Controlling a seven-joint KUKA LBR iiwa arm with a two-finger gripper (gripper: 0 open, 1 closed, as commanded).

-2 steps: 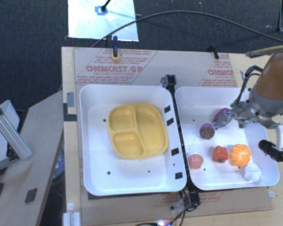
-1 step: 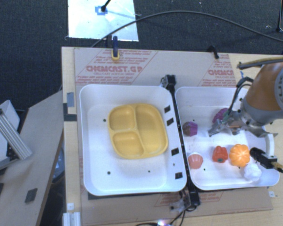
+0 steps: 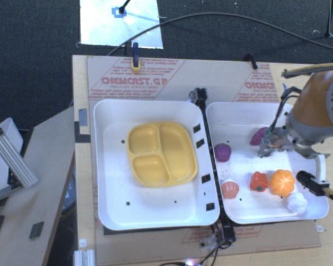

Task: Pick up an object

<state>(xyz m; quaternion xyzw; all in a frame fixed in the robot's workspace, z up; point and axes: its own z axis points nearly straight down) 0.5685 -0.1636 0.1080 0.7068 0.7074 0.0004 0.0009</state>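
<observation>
At the right of the frame we saw the gripper (image 3: 265,146) low in the right bin (image 3: 241,115), beside a purple toy (image 3: 259,136); its grip we could not tell. An orange pumpkin (image 3: 281,182) lay lower right.

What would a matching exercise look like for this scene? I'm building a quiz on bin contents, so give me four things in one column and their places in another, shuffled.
Things:
1. yellow divided tray
2. orange pumpkin toy
3. white object
4. pink cupcake toy

Places:
A. right bin, near corner by the bin's right wall
B. middle of the left bin
C. right bin, close to the divider between the bins
D. right bin, just right of the red pepper toy

Pairs: 1-B, 2-D, 3-A, 4-C
</observation>
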